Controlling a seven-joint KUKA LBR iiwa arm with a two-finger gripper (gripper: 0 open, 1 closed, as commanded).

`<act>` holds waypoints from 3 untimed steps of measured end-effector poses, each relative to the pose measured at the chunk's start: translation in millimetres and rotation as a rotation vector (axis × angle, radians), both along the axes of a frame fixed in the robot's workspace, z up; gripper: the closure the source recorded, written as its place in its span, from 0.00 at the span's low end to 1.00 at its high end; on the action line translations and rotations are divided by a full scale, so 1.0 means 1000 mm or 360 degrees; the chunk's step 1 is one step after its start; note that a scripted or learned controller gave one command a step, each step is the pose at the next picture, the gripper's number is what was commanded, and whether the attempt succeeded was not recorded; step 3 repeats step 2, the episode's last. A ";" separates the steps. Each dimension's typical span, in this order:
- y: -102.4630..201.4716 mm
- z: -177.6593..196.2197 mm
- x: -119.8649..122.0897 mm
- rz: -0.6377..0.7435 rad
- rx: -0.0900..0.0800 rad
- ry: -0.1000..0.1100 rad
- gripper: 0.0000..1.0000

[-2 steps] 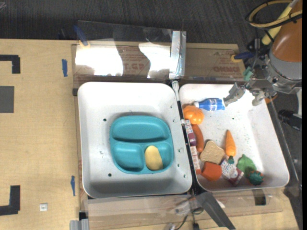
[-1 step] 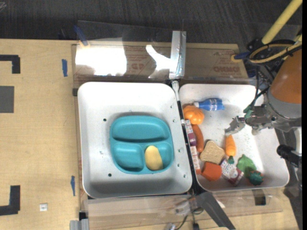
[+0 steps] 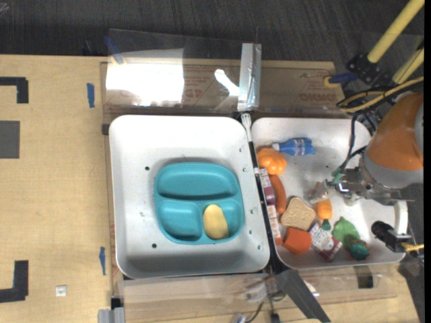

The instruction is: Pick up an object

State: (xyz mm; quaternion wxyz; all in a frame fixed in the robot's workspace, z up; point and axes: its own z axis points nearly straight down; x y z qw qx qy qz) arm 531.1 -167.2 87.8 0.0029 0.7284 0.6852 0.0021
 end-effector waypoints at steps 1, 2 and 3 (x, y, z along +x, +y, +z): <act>-0.001 0.011 0.001 -0.0004 -0.0002 -0.0009 1.00; 0.049 0.143 0.049 -0.0146 0.0004 -0.0004 1.00; 0.049 0.143 0.049 -0.0146 0.0004 -0.0004 1.00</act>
